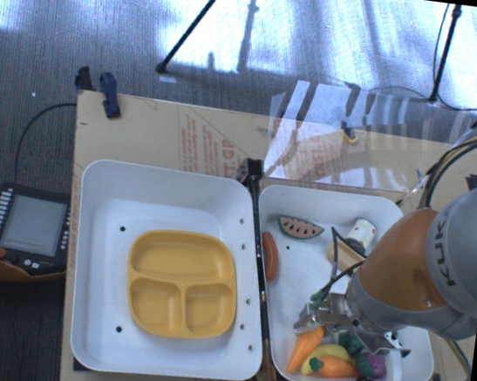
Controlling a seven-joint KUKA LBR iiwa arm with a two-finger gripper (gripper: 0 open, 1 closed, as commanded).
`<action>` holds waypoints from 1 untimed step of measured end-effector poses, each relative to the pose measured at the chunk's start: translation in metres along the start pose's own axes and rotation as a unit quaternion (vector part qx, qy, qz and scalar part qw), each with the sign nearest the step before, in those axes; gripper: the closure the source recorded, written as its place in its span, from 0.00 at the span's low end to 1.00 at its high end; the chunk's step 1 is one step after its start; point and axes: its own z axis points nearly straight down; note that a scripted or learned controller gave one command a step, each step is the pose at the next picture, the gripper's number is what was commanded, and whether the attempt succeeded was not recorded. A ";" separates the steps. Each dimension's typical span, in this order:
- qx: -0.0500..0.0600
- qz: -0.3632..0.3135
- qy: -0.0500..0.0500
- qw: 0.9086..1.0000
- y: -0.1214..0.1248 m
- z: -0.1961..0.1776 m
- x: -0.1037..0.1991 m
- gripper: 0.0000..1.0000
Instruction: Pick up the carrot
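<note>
2 white bins on cardboard bench, grey carpet; end effector state unclear by carrot.

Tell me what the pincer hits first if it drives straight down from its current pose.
Probably the carrot: the pincer hangs right above its upper end in the right bin. Depth is hard to judge from this slanted view, so it might land beside it on the bin floor.

We saw a yellow divided plate in the left bin. Right of that plate lay a sausage and a watermelon slice; left of it, a teach pendant.
</note>
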 end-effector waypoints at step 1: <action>-0.006 0.097 -0.002 0.995 -0.002 -0.093 0.075 1.00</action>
